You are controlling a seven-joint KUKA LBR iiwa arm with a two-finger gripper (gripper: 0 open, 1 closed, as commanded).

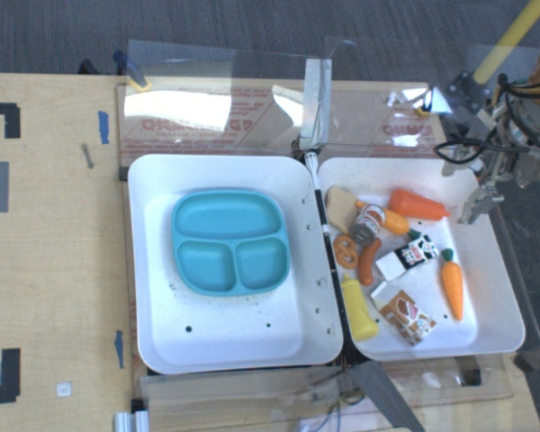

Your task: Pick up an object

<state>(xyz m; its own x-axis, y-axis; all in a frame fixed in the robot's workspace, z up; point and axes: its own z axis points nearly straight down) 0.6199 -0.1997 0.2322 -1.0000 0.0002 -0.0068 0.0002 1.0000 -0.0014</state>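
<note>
The right white bin (504, 331) holds several toy foods. Among them are an orange piece (417, 205), a carrot (453, 286), a yellow bottle (358, 309), a pretzel (346, 251), a sausage (370, 262), a small can (369, 222), a bread slice (340, 207), a black-and-white carton (419, 251) and a brown packet (407, 317). My gripper (477, 205) hangs at the bin's upper right edge, to the right of the orange piece and apart from it. Nothing is seen in it.
The left white bin (153, 331) carries a blue sectioned plate (230, 241). Clear plastic sheets (207, 106) stand behind both bins, with a metal post (316, 102) between them. Cables and the arm's body (508, 124) crowd the upper right. The wooden bench (45, 241) extends left.
</note>
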